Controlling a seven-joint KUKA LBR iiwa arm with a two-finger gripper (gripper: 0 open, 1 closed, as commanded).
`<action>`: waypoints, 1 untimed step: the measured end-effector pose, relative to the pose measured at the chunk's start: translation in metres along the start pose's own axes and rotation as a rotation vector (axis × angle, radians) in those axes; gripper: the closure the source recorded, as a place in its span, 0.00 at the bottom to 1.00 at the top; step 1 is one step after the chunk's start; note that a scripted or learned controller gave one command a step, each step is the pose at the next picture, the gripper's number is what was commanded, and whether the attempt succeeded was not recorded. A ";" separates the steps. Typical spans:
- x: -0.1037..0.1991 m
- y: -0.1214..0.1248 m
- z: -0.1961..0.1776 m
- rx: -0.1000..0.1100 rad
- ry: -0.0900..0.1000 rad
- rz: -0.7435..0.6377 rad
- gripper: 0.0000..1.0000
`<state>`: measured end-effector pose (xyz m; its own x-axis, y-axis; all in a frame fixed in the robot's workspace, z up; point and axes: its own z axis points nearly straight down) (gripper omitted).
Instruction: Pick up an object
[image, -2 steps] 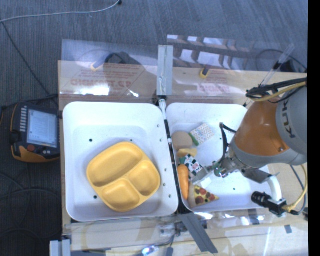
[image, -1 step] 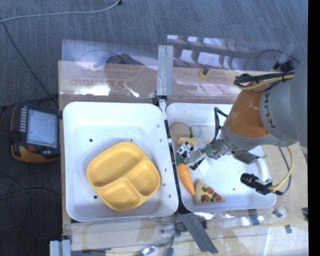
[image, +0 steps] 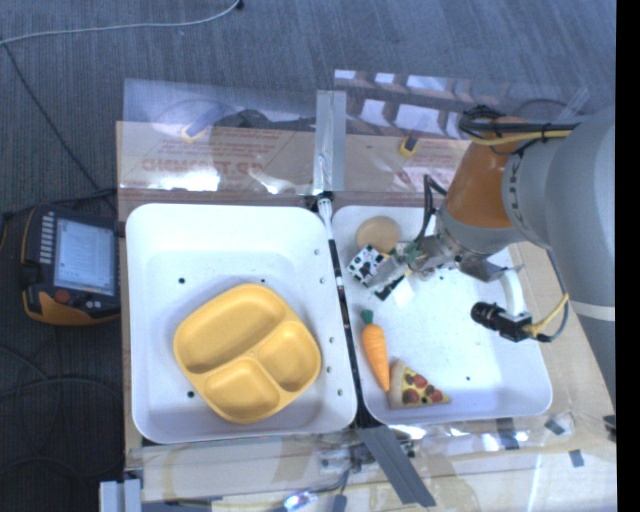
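Observation:
The right bin (image: 500, 400) holds several toy foods. A round tan bun (image: 378, 231) lies at its far left corner, with a black-and-white spotted block (image: 365, 263) just in front of it. An orange carrot (image: 374, 352) lies along the left wall, and a pizza slice (image: 417, 388) sits near the front. My gripper (image: 397, 273) is low in the bin, right beside the spotted block on its right side and apparently touching it. The wrist hides how the gripper meets the block.
The left bin (image: 160, 240) holds a yellow divided plate (image: 247, 350). The grey arm with its orange band (image: 480, 190) covers the right bin's far right part. A black fitting with a cable (image: 500, 318) hangs over the bin's right side. A teach pendant (image: 68, 265) lies left of the bins.

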<state>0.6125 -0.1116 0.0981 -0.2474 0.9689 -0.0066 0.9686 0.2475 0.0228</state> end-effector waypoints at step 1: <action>0.003 0.002 -0.010 -0.001 0.003 -0.004 1.00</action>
<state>0.6136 -0.1079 0.1079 -0.2518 0.9678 -0.0036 0.9675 0.2518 0.0238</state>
